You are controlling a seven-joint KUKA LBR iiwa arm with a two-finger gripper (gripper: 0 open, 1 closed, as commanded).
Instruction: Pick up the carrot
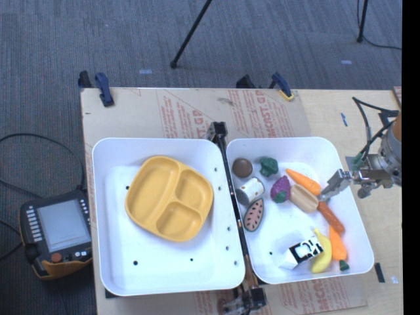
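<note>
Right bin (298, 143), carrot (303, 180) mid-bin, end effector (336, 182) beside it

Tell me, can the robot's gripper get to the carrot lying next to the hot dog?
Probably yes. The gripper hangs just right of the carrot, with nothing lying on top of it. The hot dog touches the carrot's lower side, so the grab may be a tight squeeze.

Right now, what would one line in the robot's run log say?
gripper: above right bin's right edge | carrot: lying in bin, not held | yellow tray: left bin
</note>
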